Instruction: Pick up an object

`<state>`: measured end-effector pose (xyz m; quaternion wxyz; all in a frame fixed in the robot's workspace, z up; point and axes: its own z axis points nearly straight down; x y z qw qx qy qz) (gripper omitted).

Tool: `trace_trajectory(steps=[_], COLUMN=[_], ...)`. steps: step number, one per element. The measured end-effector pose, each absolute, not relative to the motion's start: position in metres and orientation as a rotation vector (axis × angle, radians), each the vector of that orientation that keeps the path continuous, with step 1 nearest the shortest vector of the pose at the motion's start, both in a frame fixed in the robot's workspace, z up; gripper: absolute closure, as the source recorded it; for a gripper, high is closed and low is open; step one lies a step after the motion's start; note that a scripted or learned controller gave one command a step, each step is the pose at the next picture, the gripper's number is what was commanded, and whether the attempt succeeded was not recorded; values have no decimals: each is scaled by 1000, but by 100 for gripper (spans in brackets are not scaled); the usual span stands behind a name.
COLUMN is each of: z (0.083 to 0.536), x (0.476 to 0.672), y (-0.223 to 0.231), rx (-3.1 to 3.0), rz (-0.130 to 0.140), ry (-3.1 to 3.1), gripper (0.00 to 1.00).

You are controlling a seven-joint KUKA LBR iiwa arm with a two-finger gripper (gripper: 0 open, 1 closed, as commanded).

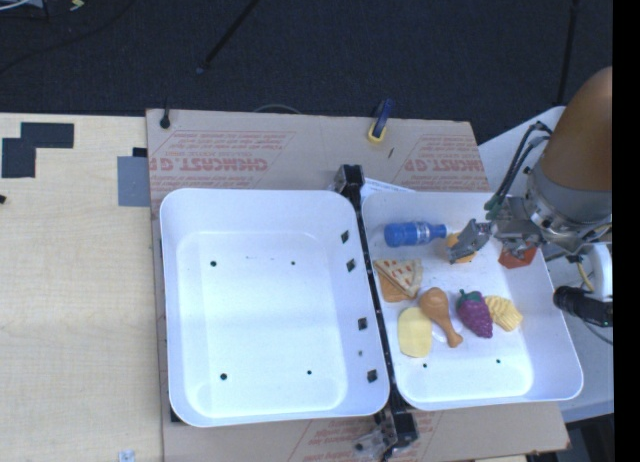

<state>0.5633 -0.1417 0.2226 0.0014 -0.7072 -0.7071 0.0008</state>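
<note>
Camera view: toys lie clustered in the right bin [560, 370]: a blue bottle [413, 234], a sandwich wedge [398, 277], a chicken leg [441, 312], a purple grape bunch [475, 314], and yellow pieces. At the frame's right, the pincer [478, 238] hovers over the bin's upper part, an orange piece [462, 247] at its tips; grasp unclear. The left bin [175, 300] sits beside it on the table [70, 310].

Poised over the right bin [560, 375]: gripper [478, 238], fingers parted. Just left, blue bottle [414, 234]; below-left, sandwich wedge [398, 276], drumstick [440, 312], purple grapes [475, 313], yellow piece [415, 332].
</note>
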Motion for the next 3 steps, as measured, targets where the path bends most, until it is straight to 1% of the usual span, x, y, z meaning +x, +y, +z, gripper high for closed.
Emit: trace_trajectory(steps=[1,2,3], z=[104,114,86], x=[619,620,603], y=[-104,-104,-103], rx=[-2229,-2231,-2219], rz=[-12,-16,6], ry=[-2228,-2223,-2218], gripper=[0,100,100])
